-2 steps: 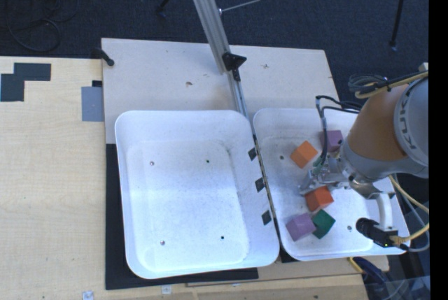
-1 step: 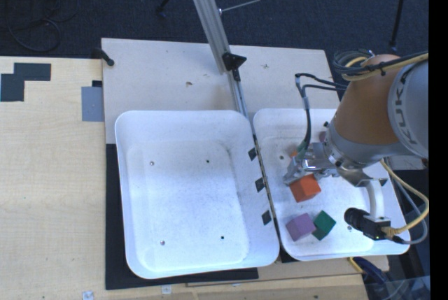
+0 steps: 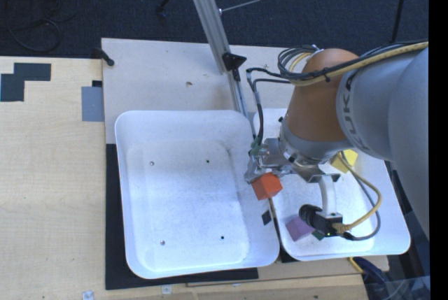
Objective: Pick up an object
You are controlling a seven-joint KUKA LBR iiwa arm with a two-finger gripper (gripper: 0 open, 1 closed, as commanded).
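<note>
My gripper hangs over the rim where the two bins meet, under the grey arm's orange-banded wrist. An orange block sits between its fingertips, tilted, and appears lifted above the rim. The fingers are shut on it. A purple block lies in the right bin near its front. A yellow piece shows in the same bin, partly hidden behind the wrist.
The left bin lies to the left of the gripper. A cable with a black connector loops over the right bin beside the purple block. A slanted aluminium rail rises behind the bins.
</note>
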